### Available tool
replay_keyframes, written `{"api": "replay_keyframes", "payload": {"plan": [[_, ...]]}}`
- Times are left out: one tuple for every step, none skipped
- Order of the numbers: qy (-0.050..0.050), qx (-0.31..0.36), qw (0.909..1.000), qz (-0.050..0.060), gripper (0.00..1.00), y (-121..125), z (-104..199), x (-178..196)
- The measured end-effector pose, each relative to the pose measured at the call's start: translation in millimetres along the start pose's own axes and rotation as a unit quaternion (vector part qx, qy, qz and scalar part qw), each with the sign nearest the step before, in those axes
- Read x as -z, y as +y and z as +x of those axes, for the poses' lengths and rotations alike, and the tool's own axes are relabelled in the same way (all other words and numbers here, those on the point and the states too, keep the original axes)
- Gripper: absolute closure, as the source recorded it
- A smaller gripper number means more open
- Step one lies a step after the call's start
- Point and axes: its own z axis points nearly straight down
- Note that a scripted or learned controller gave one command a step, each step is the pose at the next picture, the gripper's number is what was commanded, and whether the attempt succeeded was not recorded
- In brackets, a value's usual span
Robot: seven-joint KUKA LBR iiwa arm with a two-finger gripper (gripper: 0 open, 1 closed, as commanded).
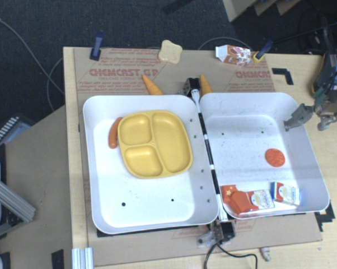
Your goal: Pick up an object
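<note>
Beside the yellow divided plate (155, 143), we saw a hot dog (113, 133) partly hidden under its left rim. Right of the plate, at the frame's edge, the gripper (317, 114) was cut off, its fingers too blurred for us to read.

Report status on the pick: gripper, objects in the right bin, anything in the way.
Gripper over right bin's right rim, nothing seen between fingers. Red disc nearest, lying free. Cartons along near wall. Nothing between gripper and disc.

Grey metal end effector (309, 116)
</note>
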Motion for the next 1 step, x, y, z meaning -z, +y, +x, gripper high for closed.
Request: {"api": "replay_keyframes", "payload": {"plan": [[0.001, 0.000, 1.0000, 0.002, 0.00, 10.4, 0.8, -179.8]]}}
